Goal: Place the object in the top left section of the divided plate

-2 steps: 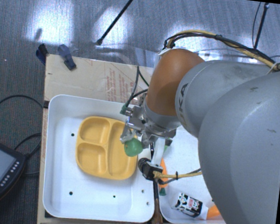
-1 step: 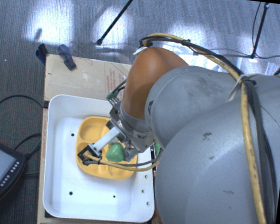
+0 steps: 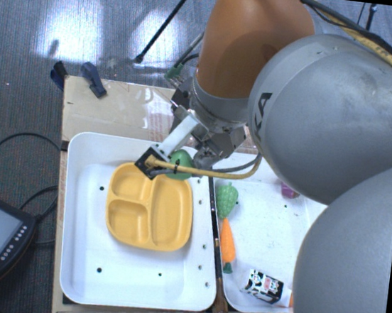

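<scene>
Over the left bin [image 3: 69,207], from where I stand looking down at the surface [image 3: 109,108], the yellow plate [image 3: 170,217] lies flat with its two small sections to the left and the long one to the right. Its top left section [image 3: 131,187] shows bare yellow, so I judge the placing not yet done. A small green lump [image 3: 179,166] sits at the plate's upper right corner, just under the tool [image 3: 197,158]. I take it for the task's thing, though it may be resting on the rim or hanging above it. Whether the tool is wide, narrow or holding that lump I cannot tell, since the wrist hides the working end. What is left, as I read it, is to carry the lump leftward across the plate and set it down in the upper small section. The arm [image 3: 311,96] reaches in from the right, its big grey links looming over the right bin [image 3: 273,227] and the orange band pointing steeply down. The tool hangs over the wall between the bins. In the right bin lie another green piece [image 3: 226,198], a carrot [image 3: 227,242] and a black-and-white carton [image 3: 263,286].
</scene>
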`<state>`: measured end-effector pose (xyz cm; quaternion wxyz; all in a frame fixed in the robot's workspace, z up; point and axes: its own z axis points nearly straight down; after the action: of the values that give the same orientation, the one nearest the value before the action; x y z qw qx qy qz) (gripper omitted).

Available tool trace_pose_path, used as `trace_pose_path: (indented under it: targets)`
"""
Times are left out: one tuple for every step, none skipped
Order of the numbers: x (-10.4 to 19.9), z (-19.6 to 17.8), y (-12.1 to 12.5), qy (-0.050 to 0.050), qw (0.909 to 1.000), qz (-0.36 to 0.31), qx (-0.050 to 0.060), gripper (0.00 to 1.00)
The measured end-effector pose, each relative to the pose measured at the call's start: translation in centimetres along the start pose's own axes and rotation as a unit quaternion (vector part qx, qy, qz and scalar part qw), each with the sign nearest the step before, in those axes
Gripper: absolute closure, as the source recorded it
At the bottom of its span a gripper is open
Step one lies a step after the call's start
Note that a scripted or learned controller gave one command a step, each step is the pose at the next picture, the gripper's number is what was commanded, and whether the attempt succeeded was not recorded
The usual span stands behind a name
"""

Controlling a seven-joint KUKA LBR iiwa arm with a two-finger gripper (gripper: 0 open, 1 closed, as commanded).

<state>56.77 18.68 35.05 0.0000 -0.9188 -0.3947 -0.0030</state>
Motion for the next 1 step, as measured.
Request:
trace_pose_path:
  targets:
    - [-8.29,4.10,-2.91,-0.007,0.9901,0.140,0.002,1.00]
